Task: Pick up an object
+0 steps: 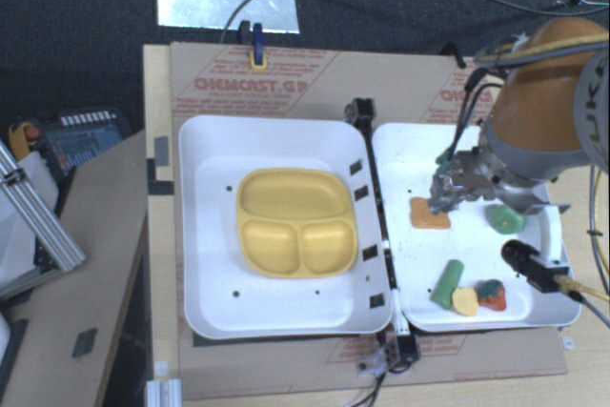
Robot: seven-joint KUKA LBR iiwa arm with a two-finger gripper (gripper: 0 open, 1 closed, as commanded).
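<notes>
Right bin (400,157): arm bent low, fingers (440,198) over orange piece (430,213), spread unclear

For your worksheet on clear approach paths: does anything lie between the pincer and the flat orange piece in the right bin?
Nothing visible does. The pincer hangs right at the upper edge of the flat orange piece; the other items in the right bin lie off to the side.

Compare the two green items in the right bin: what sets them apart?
The green cylinder is long and lies at a slant near the bin's front edge; the green round piece is short and blob-like, farther back by the arm. The cylinder touches a yellow piece; the round piece lies apart from the other items. Both are green and rest in the right bin.
</notes>
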